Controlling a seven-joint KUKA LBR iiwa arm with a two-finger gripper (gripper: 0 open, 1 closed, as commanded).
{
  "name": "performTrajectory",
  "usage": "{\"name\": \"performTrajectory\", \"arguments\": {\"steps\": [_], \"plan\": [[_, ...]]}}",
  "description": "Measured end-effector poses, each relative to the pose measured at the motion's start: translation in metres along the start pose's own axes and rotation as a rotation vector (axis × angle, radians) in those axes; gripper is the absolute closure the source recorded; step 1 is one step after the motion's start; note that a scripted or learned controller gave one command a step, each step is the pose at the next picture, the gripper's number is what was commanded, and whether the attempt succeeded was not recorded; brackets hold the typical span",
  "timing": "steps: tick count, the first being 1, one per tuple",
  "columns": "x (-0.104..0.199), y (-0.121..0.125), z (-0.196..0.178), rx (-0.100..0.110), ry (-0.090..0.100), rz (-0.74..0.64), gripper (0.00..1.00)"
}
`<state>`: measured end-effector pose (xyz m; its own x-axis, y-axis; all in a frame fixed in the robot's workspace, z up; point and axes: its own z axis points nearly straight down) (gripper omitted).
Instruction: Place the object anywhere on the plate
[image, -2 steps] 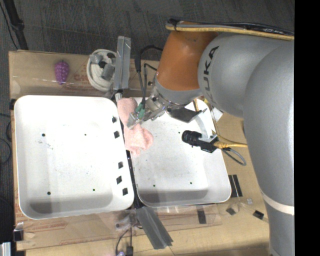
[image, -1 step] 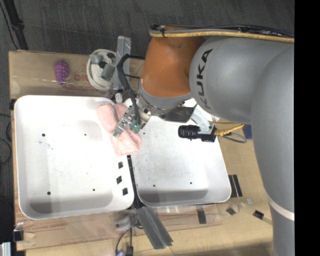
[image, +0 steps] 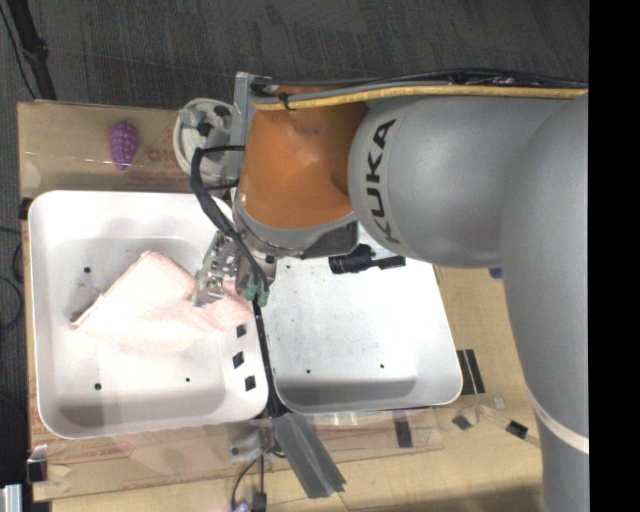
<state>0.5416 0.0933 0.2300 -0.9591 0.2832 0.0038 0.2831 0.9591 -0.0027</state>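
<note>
1. Claw (image: 215, 280) low over left bin's (image: 45, 300) right edge, touching pink cloth (image: 145, 300); grip state: can't tell.
2. Cloth lying in left bin.
3. Purple item (image: 123, 143) on surface (image: 70, 140), above bins.

Gripper (image: 218, 275): low at left bin's (image: 60, 215) right edge, over pink cloth (image: 150, 300)
Right bin (image: 430, 340): white, under arm
Purple object (image: 124, 143): bench, beyond left bin

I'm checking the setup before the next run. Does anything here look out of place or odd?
Two things. A small purple object sits outside both bins, on the bench by the far edge of the left bin. In that bin, a pale pink cloth lies crumpled and askew, with the gripper at its right edge.
</note>
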Motion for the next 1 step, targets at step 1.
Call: {"name": "performTrajectory", "arguments": {"steps": [1], "plan": [[0.0149, 0.0295, -0.0008, -0.001, -0.003, -0.290, 1.00]]}}
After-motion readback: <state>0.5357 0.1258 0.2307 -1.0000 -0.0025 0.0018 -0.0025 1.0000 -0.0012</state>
